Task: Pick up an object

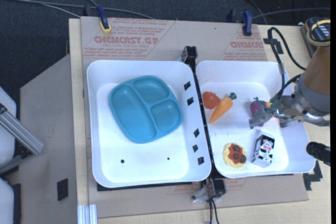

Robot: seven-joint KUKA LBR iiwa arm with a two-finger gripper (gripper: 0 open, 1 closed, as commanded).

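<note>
At the left of the frame, the left bin (100, 128) holds a blue divided plate (146, 108) lying flat in its upper half, three compartments facing up. A black divider strip runs down the middle of the frame where the left bin meets the right bin (241, 68). Just right of that seam, in the upper left part of the right bin, a small red-orange tomato-like toy (210, 99) lies touching the toy carrot (222, 107), which is tilted with its green top up and to the right. Lower in the same bin, near the front wall, a small toy pizza (234, 155) lies flat, and just right of it lies a black-and-white cow-patterned carton (264, 150), close beside it without clearly touching. Above the carton, at mid-height of the bin, there is a small purple toy (256, 107) with a green stem. The gripper (263, 116) sits just beside and below this purple toy, reaching in from the right edge of the frame on the grey arm (315, 94); whether its fingers are spread or closed cannot be told from this angle, and nothing is visibly caught between them. At the top of the frame, two blue-and-yellow clamps (104, 19) pin the cardboard-covered bench (131, 34).
</note>
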